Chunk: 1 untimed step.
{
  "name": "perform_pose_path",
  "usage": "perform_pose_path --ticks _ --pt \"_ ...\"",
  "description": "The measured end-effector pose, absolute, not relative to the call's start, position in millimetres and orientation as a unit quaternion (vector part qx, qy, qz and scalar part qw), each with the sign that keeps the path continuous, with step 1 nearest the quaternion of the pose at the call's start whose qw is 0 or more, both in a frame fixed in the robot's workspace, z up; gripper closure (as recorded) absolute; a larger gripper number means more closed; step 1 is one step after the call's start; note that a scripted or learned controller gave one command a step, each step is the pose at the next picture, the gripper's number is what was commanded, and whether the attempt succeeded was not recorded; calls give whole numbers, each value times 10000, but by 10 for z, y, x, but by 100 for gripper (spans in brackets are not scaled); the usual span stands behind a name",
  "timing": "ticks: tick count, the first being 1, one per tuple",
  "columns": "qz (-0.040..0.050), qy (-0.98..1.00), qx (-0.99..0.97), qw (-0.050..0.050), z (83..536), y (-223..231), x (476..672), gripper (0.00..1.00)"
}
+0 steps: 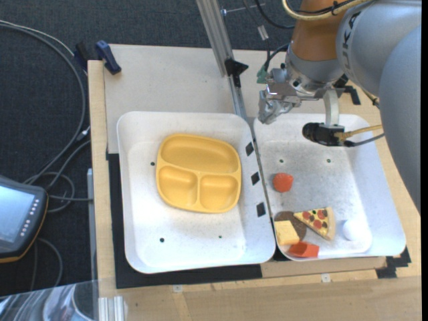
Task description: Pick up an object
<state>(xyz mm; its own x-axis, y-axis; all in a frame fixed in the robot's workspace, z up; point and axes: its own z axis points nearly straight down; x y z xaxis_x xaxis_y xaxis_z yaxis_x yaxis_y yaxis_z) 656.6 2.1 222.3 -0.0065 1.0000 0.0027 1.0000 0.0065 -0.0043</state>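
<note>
the arm (374, 39) is the biggest thing here, grey with its orange band, coming in from the right and bent over the far edge of the right bin (364, 179). next in size are the two shallow white bins side by side; the left bin (134, 179) carries a yellow divided plate (198, 172), lying flat near its middle, well away from the arm and probably too broad for the tool to take.

the gripper (267, 114) hangs just above the far left corner of the right bin, close to the wall between the bins. nothing sits between its tips, so it has hold of nothing; how far apart they stand i cannot tell at this angle. it is up off the floor of the bin, likely because it has not yet chosen a target and gone down.

the things to pick lie in the right bin. a pizza slice (316, 222), a yellow wedge (287, 233) and a small red piece (304, 249) crowd the near corner, touching or nearly so, with a white ball (352, 230) just beside them. a small red-orange lump (283, 182) sits alone nearer the middle, apart from the rest and nearest the gripper, which in my judgement makes it the easier pick.
</note>
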Motion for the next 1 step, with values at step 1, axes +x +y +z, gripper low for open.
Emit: perform_pose_path --ticks 1 --pt "4 -7092 -7050 25 2262 473 6467 100"
